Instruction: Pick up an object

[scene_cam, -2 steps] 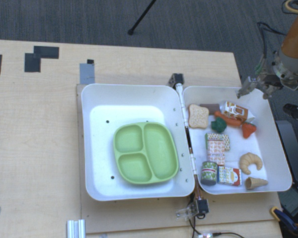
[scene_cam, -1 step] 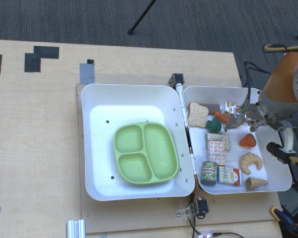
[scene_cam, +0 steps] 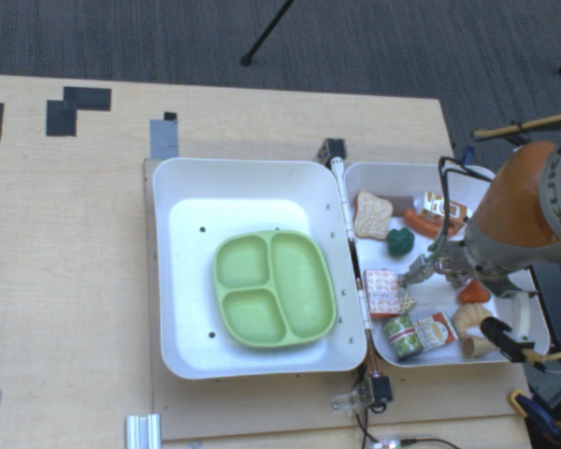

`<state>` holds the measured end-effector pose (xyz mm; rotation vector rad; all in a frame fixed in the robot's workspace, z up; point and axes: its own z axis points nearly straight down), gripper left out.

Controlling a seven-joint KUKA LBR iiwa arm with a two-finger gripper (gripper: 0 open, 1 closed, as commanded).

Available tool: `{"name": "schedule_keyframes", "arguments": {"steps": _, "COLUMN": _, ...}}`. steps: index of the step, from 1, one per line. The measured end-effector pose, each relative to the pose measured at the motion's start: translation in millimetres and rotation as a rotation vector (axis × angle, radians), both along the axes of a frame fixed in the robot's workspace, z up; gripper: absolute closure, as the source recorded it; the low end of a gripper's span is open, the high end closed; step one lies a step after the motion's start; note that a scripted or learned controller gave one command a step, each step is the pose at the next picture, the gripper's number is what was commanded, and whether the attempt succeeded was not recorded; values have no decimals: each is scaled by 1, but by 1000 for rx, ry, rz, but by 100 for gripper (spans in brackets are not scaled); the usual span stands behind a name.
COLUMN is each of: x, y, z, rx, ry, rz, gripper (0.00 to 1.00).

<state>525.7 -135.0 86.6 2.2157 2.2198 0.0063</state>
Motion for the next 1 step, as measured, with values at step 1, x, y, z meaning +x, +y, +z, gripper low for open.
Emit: {"name": "schedule_keyframes", "arguments": {"steps": 1, "x": 2, "y": 0, "z": 12, "rx": 0, "ry": -6, "rz": 1, "gripper": 100}}
